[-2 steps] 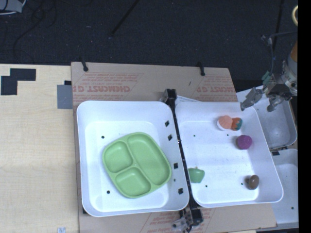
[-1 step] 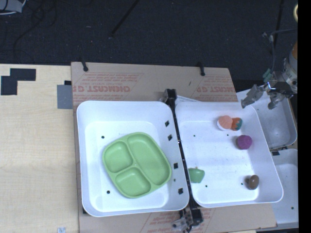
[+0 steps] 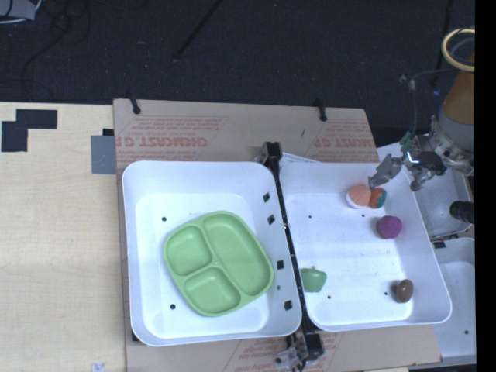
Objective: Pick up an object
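In the right bin lie an orange and white piece near the far wall, a purple ball, a brown lump near the front right corner and a small green piece by the left wall. My gripper hangs over the bin's far right rim, just right of the orange and white piece. Its two fingers are spread apart with nothing between them.
The left bin holds a green divided plate. A black clip strip runs between the two bins. Cardboard lies under both bins, with the wooden bench to the left.
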